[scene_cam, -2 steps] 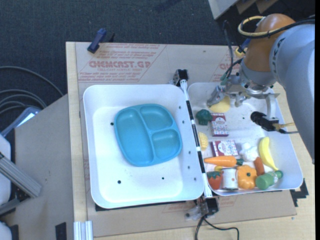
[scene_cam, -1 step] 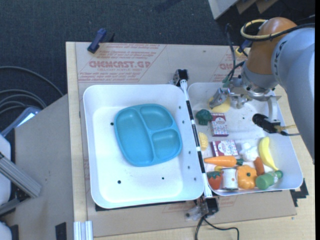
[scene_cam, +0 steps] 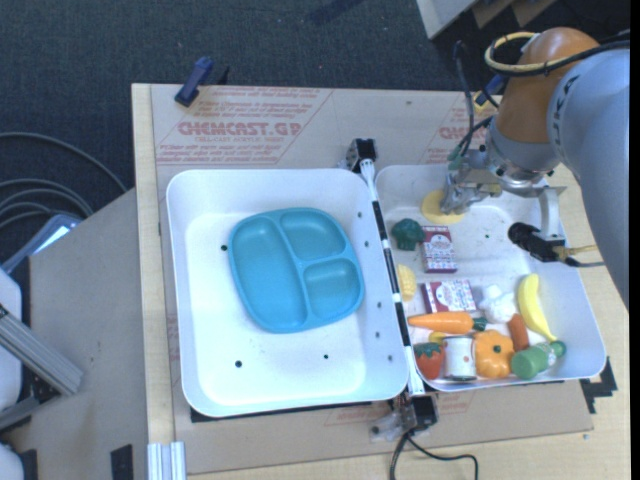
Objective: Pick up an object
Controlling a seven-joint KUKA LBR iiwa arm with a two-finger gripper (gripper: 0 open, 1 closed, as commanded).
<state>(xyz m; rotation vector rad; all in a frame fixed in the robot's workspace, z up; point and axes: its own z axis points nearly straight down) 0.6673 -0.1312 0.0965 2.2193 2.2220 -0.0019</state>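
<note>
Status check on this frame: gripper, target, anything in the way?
Gripper down at right bin's far end, over yellow piece. No grasp visible. Green toy and small box close by.

Table (scene_cam: 250, 128) carries two bins side by side. Left bin (scene_cam: 200, 358): divided tray (scene_cam: 295, 268) at centre frame. Right bin (scene_cam: 570, 288): end effector (scene_cam: 457, 198) over upper left corner, on or just above a flat disc (scene_cam: 435, 206), contact unclear. Two small boxes (scene_cam: 437, 249) (scene_cam: 450, 296) mid-left. Carrot (scene_cam: 441, 321), can (scene_cam: 460, 358), banana (scene_cam: 533, 306) crowd the lower right.
</note>
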